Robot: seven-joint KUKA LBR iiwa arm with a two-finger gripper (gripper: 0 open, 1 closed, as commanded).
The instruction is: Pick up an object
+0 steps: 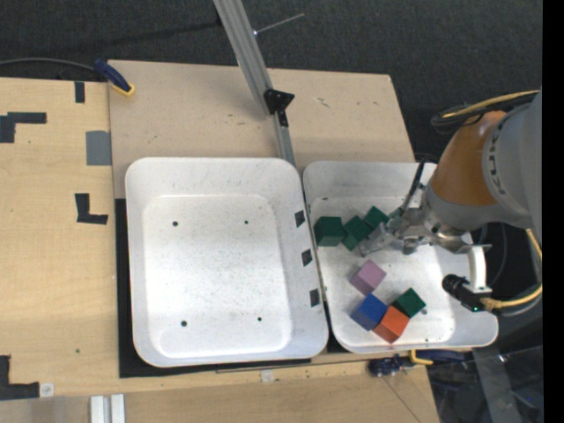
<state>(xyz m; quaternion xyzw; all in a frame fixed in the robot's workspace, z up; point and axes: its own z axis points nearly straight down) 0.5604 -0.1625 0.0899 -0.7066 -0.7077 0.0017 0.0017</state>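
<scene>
The gripper (394, 233) is down inside the right bin (441, 179), reaching in from the right under the arm's orange band (460, 170). Its tip sits just beside a cluster of green blocks, touching or nearly touching the rightmost one, but whether it is released or clenched I cannot tell: the metal parts blur together against the white floor, and no block can be made out in its grasp.

The green cluster (354, 227) lies in the middle of the right bin, three blocks packed close, the leftmost one (329, 230) near the wall shared with the other bin. Nearer the camera lies a pale purple block (369, 277), and nearer still a tight group of a blue block (369, 311), an orange block (393, 323) and a small green block (410, 302), all touching or almost so.

The left bin (141, 179) sits alongside on the tabletop (53, 254).

As a judgement, the task is at the approach or grasp stage: the arm has reached a candidate, but every block rests on the bin floor, so nothing is picked up yet. Closing securely and lifting remain.
</scene>
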